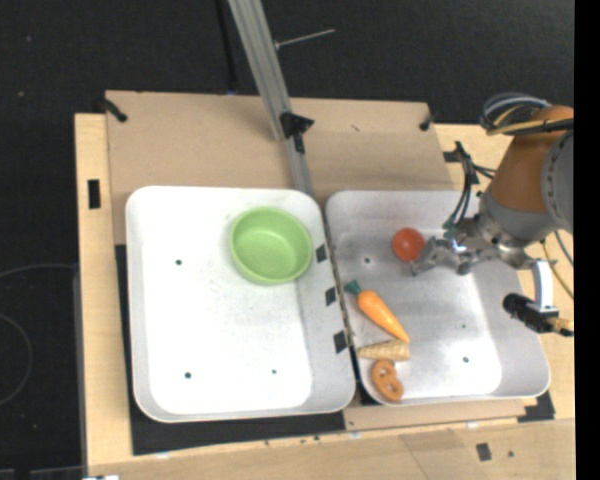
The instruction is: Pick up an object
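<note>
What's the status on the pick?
End effector low in the right bin, beside the red ball; grasp not confirmed. Carrot and two other pieces lie nearer the divider. Green bowl in left bin.

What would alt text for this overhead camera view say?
A robot gripper reaches beside a red ball in the right bin, which also holds a carrot. A green bowl sits in the left bin.

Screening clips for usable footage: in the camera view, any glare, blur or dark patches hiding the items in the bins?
Camera view: lighting is even, with soft glare on the right bin floor; the green bowl, tomato and carrot read clearly; the gripper is small and slightly soft, so its state is unclear; surroundings fall to near black.
</note>
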Available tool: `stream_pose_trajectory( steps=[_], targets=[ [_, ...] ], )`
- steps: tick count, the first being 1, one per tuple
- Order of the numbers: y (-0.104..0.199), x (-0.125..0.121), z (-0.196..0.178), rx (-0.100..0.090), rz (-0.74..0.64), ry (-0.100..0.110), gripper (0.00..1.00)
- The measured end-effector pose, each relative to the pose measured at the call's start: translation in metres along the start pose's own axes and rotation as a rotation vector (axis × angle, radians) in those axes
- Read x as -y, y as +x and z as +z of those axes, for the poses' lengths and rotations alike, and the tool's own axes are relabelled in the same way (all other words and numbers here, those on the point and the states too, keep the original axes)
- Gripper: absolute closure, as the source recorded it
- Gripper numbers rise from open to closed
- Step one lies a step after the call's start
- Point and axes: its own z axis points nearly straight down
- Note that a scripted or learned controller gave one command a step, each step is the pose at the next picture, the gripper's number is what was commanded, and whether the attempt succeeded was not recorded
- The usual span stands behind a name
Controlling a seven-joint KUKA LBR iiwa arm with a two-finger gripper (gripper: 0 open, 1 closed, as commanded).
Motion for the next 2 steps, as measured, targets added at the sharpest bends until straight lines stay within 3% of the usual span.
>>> stream_pose_trajectory(
  steps=[1, 2],
  targets=[
    [-0.001, -0.002, -0.013, 0.002, 0.000, -0.006, 1.00],
    [0.000, 0.001, -0.077, 0.000, -0.003, -0.010, 1.00]
  ],
)
